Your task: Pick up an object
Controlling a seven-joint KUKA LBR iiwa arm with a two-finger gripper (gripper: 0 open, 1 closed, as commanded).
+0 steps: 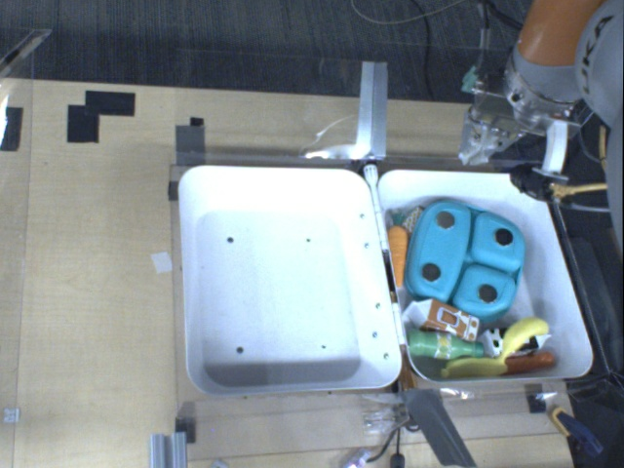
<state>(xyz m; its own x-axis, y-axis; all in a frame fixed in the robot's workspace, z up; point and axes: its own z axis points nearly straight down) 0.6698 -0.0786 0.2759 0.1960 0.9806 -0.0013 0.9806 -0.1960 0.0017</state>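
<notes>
A: Risk first — where does this try go wrong?

B: The end effector (485,142) hangs above the far edge of the bench, just outside the far rim of the right bin (577,291), and holds nothing. Its fingers look slightly apart, though they are pale and hard to read against the rim. It has to come down into a crowded bin, so my guess is a miss or a glancing touch.

A: Crowded how?

B: The blue tray (464,260) fills most of the bin's far half — broad and domed, likely too wide for a narrow grasp, so fingers could slide off it. The smaller things sit jammed together along the near edge, touching, so closing on one may nudge its neighbour or catch two.

A: Count them.

B: Two white bins; the left bin (283,276) has nothing in it. In the right: one blue tray, one orange carrot-like piece (398,247) against the dividing wall, one small printed carton (450,319), one green piece (436,343), one yellow banana-like piece (523,332), one red-brown piece (531,362). There may be more beneath — I cannot tell.
</notes>
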